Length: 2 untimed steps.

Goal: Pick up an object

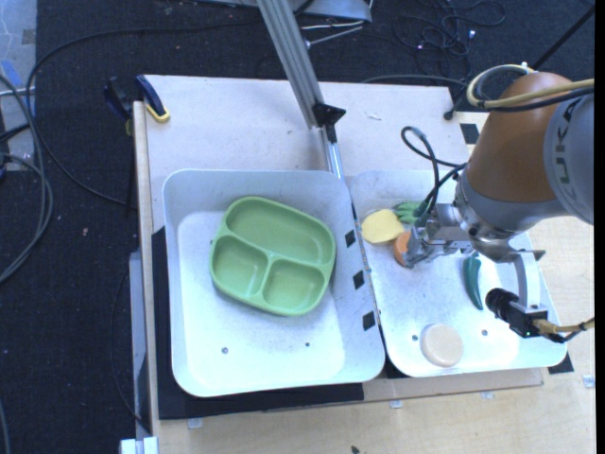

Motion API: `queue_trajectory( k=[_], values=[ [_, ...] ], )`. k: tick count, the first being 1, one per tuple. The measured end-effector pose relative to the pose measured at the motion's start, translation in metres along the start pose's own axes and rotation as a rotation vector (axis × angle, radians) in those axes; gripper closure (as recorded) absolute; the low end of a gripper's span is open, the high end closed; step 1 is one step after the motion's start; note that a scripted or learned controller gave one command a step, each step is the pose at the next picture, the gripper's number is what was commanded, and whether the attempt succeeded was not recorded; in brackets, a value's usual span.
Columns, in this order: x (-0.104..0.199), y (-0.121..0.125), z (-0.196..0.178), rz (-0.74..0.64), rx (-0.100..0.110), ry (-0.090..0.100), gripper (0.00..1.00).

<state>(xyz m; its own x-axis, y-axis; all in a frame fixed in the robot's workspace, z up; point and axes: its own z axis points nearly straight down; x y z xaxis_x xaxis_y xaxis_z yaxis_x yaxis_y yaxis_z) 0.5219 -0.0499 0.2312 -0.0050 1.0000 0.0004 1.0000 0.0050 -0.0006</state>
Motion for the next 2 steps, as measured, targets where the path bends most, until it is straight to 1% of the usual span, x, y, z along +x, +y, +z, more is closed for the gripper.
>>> queue_trajectory(
  k=[1, 2],
  values=[
    [0.048, 0.004, 0.007, -0.001, 0.001, 0.000, 1.00],
    [0.102, 0.013, -0.005, -0.001, -0.002, 0.000, 1.00]
  ],
)
